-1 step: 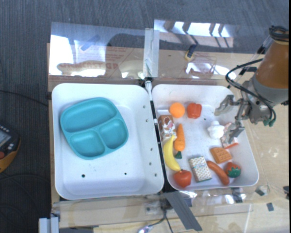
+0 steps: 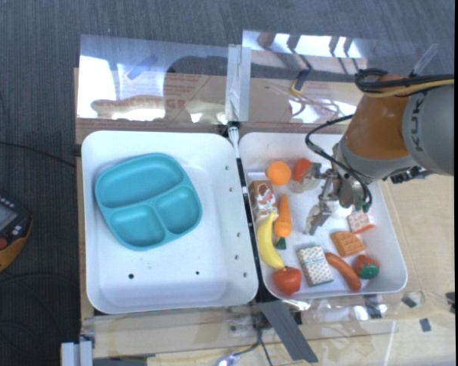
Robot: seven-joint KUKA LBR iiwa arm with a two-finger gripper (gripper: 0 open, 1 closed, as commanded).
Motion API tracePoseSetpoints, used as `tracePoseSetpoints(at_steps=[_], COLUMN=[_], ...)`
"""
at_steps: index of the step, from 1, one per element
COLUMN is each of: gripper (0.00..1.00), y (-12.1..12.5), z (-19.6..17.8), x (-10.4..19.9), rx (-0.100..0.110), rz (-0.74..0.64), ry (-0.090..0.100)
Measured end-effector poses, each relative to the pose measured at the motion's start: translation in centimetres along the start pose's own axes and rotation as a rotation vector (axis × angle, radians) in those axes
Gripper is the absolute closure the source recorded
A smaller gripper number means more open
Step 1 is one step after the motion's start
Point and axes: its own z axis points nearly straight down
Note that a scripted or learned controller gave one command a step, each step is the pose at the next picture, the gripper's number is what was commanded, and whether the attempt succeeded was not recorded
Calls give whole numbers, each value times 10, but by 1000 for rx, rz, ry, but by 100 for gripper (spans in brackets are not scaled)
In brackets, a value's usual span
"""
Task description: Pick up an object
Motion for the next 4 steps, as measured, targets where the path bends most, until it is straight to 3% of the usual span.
tracePoseSetpoints(at_steps=[1,2,3,4], gripper=[0,0,0,100], y=[55,-16,-60,-59], z=[9,8,10,-3], x=[-26,-69,-27,-29], rx=[1,-1,1,6], rz=[269,306,426,422], ry=[-11,5,-9,-18])
